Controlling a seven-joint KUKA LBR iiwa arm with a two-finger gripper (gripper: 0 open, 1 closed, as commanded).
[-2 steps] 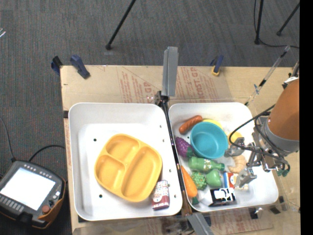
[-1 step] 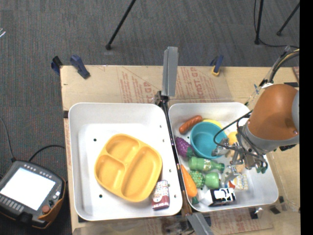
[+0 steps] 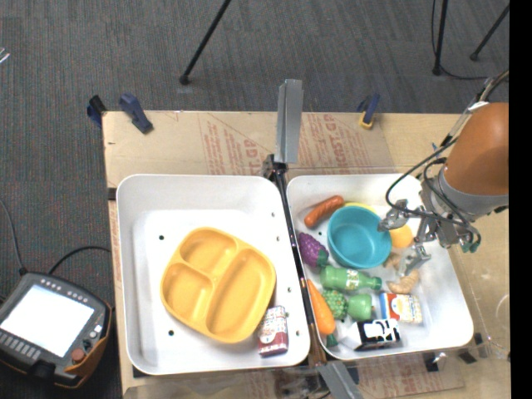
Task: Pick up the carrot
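Note:
The carrot (image 3: 318, 303), orange with a green top, lies along the left wall of the right bin (image 3: 453, 302), near its front. My gripper (image 3: 405, 239) hangs over the right part of that bin, well to the right of the carrot and beyond the teal bowl (image 3: 357, 236). Its fingers are spread open above a small yellow-orange fruit (image 3: 401, 237). Nothing is held between them.
Around the carrot are purple grapes (image 3: 312, 248), a green bottle (image 3: 350, 279), a green knobbly toy (image 3: 336, 303), a small carton (image 3: 405, 307) and a black-and-white box (image 3: 376, 332). An orange sausage (image 3: 323, 210) lies at the back. The left bin holds a yellow divided plate (image 3: 218, 283) and a can (image 3: 273, 331).

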